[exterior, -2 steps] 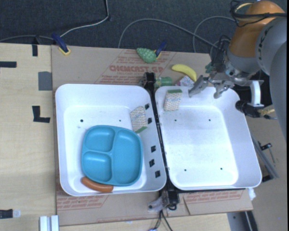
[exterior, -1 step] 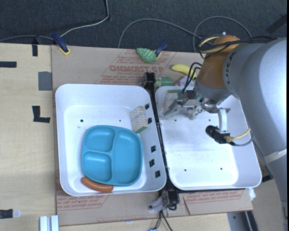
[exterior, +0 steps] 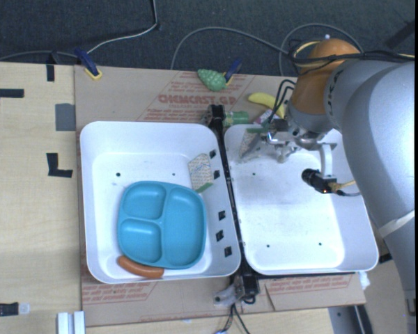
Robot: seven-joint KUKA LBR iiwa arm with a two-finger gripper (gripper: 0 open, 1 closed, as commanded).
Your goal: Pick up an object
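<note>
**Everything pickable lies left of the gripper, across the divider**

Your gripper sits at the far left corner of the right bin, just beside the wall it shares with the left bin. From this slant you cannot tell whether it is released or clenched. A greyish shape by its tip could be part of the tool or something under it, so do not count on a grasp.

I judge that your targets are all in the left bin:

- **Tan piece**: this is the closest one. It leans at the left bin's right wall, left of the gripper and a little nearer. A green scrap lies just beside it.
- **Plate**: it is blue and three-sectioned, and it sits in the near half of the left bin. It is broad and flat, which probably makes it a poor fit for a two-finger pinch unless you take it by the rim.
- **Sausage**: it is farthest from the gripper, at the left bin's near edge, touching the plate's near rim. Its long axis runs left to right with a slight tilt, so you would close across it near to far.

A banana and a green lump lie on the counter beyond the bins, just far of the gripper.

The move turns on crossing the divider. You would likely need to lift clear of the shared wall before going left.
</note>
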